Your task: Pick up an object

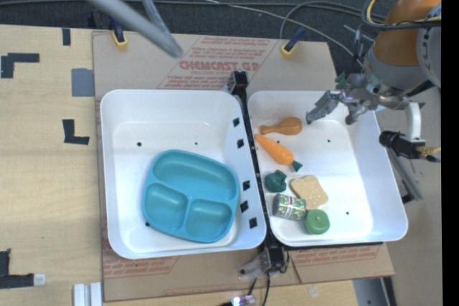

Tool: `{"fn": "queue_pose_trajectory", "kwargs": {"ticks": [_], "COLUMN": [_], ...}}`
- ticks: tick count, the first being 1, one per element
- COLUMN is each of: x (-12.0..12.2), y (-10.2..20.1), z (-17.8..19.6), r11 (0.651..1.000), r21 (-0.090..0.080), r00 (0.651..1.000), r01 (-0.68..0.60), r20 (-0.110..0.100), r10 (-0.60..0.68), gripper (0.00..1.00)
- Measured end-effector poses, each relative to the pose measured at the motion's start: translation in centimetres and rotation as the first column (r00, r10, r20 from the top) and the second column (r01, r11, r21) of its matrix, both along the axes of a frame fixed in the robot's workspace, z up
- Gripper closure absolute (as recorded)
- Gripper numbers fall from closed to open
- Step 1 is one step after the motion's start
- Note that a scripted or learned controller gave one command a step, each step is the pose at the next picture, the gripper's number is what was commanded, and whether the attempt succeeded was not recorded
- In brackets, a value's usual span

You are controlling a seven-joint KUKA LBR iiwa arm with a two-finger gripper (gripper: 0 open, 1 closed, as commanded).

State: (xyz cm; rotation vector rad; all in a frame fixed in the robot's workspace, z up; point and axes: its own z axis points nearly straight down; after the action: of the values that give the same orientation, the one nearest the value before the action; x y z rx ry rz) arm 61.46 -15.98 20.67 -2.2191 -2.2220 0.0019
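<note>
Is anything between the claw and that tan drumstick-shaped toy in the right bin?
Nothing visible. The claw hangs over the right white bin, just right of the tan drumstick-shaped toy, with bare bin floor between them. The orange carrot toy lies below it.

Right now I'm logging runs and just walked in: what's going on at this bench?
A grey arm with an orange band reaches in from the right, its two-finger gripper open above the right white bin and holding nothing. Below it lie a tan chicken drumstick toy, an orange carrot toy, a tan bread slice, a small green can and a round green piece. The left white bin holds a blue divided plastic tray. Nothing has been picked up yet.
</note>
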Motion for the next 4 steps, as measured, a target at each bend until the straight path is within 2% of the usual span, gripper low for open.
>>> {"fn": "queue_pose_trajectory", "kwargs": {"ticks": [2, 3, 4], "x": [0.1, 0.2, 0.3], "y": [-1.0, -1.0, -0.9], "z": [-9.1, -12.3, -11.0], "r11": [1.000, 1.000, 1.000], "r21": [-0.002, -0.003, -0.004], "r00": [1.000, 1.000, 1.000], "r01": [0.001, -0.001, -0.001], "r20": [-0.003, 0.001, 0.006], "r10": [-0.001, 0.001, 0.001], "gripper": [0.00, 0.00, 1.00]}}
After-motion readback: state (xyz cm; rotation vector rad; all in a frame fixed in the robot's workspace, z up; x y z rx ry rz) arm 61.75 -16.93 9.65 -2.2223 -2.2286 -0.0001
